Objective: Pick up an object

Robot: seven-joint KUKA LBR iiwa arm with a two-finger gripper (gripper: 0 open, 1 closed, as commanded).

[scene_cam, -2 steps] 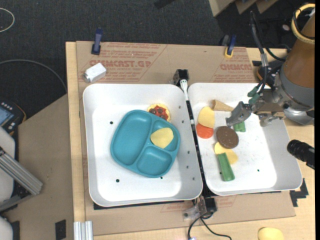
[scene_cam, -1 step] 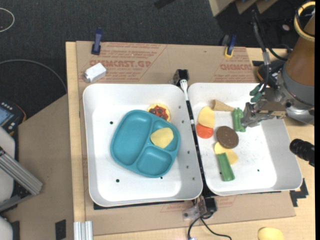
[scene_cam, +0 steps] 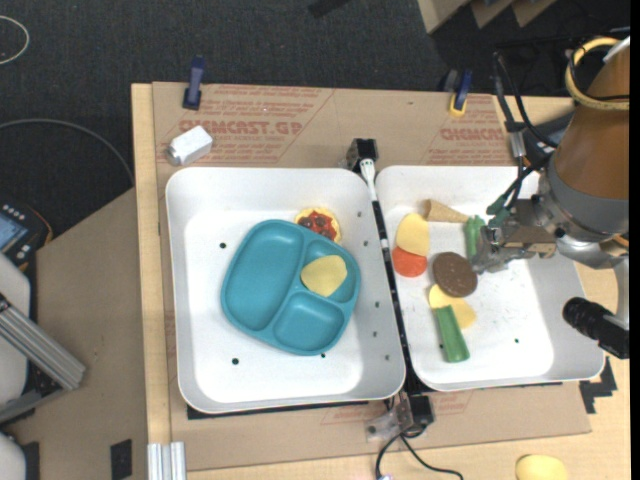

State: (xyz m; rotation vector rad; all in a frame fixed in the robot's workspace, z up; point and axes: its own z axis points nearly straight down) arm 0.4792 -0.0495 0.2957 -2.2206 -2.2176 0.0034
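Several toy foods lie in the right bin (scene_cam: 560, 368); the gripper (scene_cam: 484, 249) hovers beside the brown cookie (scene_cam: 454, 274), perhaps approaching. Whether it is open, I cannot tell; descent comes next.

My arm (scene_cam: 600, 158) runs off the picture's right edge, so most of it is cut away. My hand (scene_cam: 487, 251) sits low over the right bin (scene_cam: 520, 363), and whether its fingers are apart or together I cannot tell. It hides part of the green stick (scene_cam: 472, 236) beside it. At the left bin's (scene_cam: 195, 268) far edge, the teal plate (scene_cam: 285, 286) covers the lower part of a small pizza-like piece (scene_cam: 319, 222). A yellow thing (scene_cam: 540, 467) is cut off by the picture's bottom edge.
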